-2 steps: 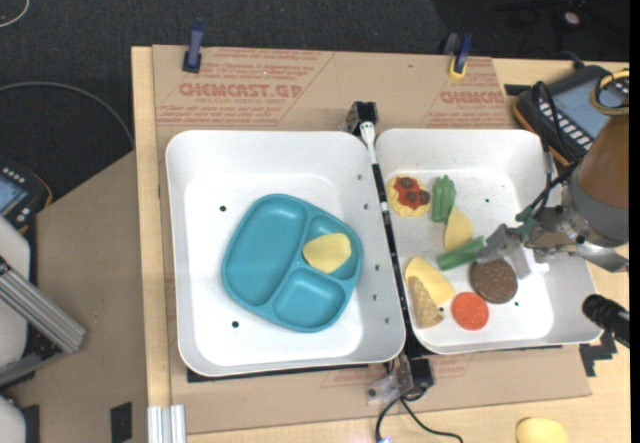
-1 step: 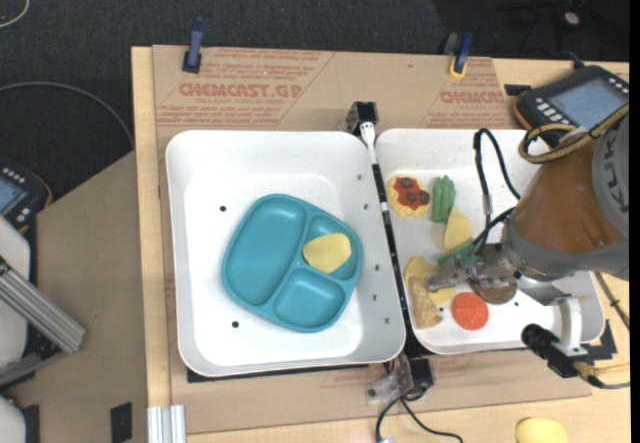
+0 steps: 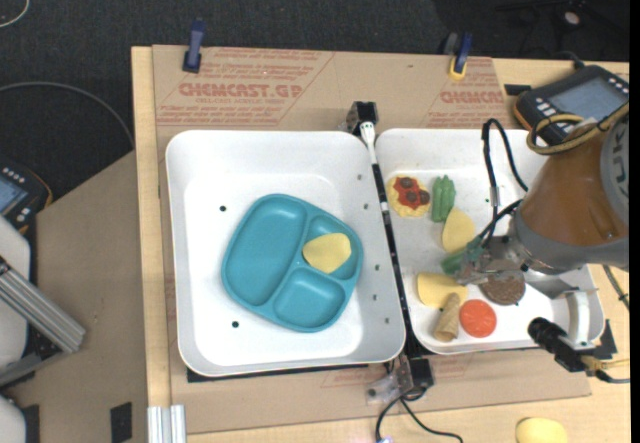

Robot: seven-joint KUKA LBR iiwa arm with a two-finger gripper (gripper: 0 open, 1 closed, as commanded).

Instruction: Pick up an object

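Camera view, layout: two white bins sit side by side on the bench; the left bin (image 3: 190,261) holds a teal divided plate (image 3: 285,261) with a pale yellow piece (image 3: 327,251) in its upper right compartment.

Right bin contents: the right bin (image 3: 420,146) holds a cluster of toy foods. A pizza slice (image 3: 409,194) lies at the upper left, a green pepper (image 3: 442,198) just beside it, and a yellow wedge (image 3: 458,228) below that. Further down lie a cheese-coloured block (image 3: 436,287), a tan cone (image 3: 446,319), a red tomato (image 3: 478,318) and a brown disc (image 3: 502,289).

Arm: the orange-banded arm (image 3: 570,201) reaches in from the right and leans low over the right bin's middle.

Gripper: the gripper (image 3: 478,259) is down among the items, with a green piece (image 3: 461,259) right at its tip. Its finger spread cannot be told, nor whether anything is held; the wrist body hides the tip.

Key relation: the green piece lies at the gripper's left edge, touching or nearly so, with its long axis running slantwise from lower left to upper right. The brown disc and cheese-coloured block sit just below the tip, the yellow wedge just above.

Judgement: the try looks to be at the grasp stage on the green piece. The neighbours are crowded, so a clean pinch seems uncertain.
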